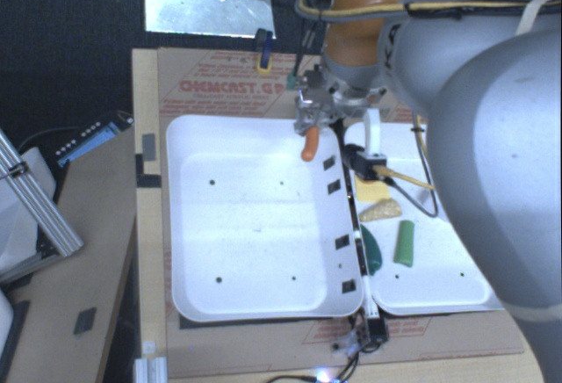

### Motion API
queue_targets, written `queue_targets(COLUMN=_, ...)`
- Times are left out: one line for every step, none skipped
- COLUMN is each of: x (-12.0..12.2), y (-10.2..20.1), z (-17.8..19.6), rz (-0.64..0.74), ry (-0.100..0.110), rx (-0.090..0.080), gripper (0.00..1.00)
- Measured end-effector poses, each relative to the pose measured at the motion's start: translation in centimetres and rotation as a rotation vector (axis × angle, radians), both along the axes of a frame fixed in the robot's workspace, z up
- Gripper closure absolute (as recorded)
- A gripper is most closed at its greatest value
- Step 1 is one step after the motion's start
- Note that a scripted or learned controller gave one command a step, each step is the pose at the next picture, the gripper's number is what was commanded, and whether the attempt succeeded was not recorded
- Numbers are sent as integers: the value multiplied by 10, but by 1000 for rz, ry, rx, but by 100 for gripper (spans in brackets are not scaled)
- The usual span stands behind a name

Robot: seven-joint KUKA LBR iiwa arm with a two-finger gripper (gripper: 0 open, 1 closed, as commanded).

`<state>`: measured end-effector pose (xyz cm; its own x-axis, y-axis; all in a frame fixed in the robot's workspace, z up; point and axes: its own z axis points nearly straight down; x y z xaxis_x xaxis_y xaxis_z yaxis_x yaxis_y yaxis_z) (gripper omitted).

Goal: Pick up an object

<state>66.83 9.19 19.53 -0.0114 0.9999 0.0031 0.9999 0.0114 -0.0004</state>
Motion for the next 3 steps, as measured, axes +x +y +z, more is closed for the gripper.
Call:
queue_targets(x=-7, y=23, z=-14, rz=-4, ry=-1, rx=-2, gripper=100)
queue_targets(x=3, y=50, z=137, rz=-4, ry=-20, rx=2, gripper=100)
queue_targets(x=-5, y=149, z=84, rz=1, ry=2, rx=1, gripper=100)
